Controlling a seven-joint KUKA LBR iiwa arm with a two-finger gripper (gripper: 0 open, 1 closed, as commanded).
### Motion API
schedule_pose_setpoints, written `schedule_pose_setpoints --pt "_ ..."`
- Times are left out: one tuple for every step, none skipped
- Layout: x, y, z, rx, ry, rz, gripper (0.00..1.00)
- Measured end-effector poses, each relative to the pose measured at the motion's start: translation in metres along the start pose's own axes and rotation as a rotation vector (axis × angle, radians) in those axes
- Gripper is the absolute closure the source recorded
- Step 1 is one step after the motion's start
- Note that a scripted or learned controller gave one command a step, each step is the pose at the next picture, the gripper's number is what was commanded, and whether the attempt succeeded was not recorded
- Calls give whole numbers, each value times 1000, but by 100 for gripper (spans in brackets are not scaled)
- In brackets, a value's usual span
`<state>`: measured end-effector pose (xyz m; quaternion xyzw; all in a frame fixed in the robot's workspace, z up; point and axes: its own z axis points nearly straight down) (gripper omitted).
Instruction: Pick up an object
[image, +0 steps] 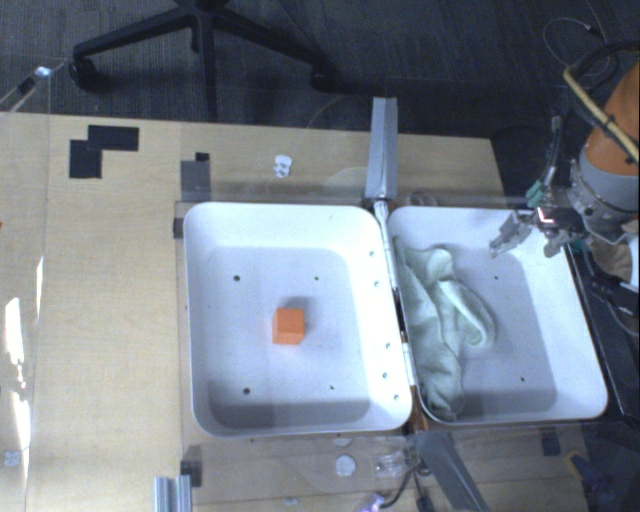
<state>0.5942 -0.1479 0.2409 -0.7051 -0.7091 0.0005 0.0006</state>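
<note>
The arm (607, 170) is grey with an orange band above the wrist, and dark cables loop off its far side. Its pincer (528, 232) is small, pale metal with thin fingers (a tiny red light glows on it).

Two white bins on the desk (100, 300)

An orange block (289, 326) sits mid left bin (215, 400); a crumpled pale cloth (445, 320) lies in the right bin (570, 380), the gripper (528, 232) hanging over its far corner.

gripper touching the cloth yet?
Apart. The camera view shows the gripper over the right bin's far corner, with bare white floor between it and the cloth.
</note>
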Motion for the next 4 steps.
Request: schedule_pose_setpoints --pt "23 4 146 -6 0 -78 0" --pt "24 6 138 -6 1 -80 100" --pt "52 9 149 -20 -7 -225 100" --pt "92 44 34 -3 -1 -101 100"
